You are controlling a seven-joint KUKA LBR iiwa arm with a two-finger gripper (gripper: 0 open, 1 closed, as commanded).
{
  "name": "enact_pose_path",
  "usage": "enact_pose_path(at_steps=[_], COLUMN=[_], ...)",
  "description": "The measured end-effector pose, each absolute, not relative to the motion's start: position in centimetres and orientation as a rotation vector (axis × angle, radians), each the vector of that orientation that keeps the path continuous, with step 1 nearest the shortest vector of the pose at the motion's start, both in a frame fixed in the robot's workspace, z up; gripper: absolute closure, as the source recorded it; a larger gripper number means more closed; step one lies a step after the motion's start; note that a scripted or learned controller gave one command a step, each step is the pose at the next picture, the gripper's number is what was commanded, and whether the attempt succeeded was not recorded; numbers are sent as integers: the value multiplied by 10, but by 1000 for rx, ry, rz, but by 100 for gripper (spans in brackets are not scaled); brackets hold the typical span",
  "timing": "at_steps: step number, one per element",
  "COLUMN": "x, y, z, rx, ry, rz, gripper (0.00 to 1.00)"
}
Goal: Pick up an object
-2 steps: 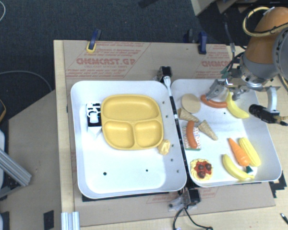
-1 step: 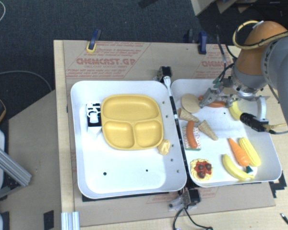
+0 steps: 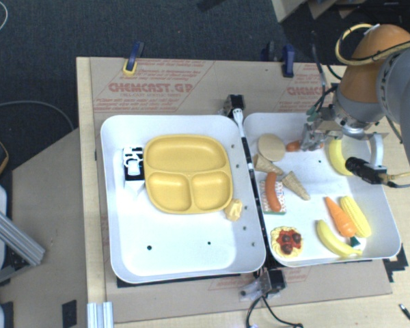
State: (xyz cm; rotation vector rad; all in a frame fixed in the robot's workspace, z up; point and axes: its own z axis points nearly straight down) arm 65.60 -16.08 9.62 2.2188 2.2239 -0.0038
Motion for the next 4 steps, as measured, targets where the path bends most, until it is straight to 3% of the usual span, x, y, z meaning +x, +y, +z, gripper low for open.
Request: enact_pose_path(at_steps=[2, 3, 4], x=[667, 668, 628], y=[-150, -150, -110], z=[216, 226, 217], rx=[2214, 2217, 2222], ry=[2218, 2219, 2228], rz=[7, 3, -3], gripper=[100, 100, 100])
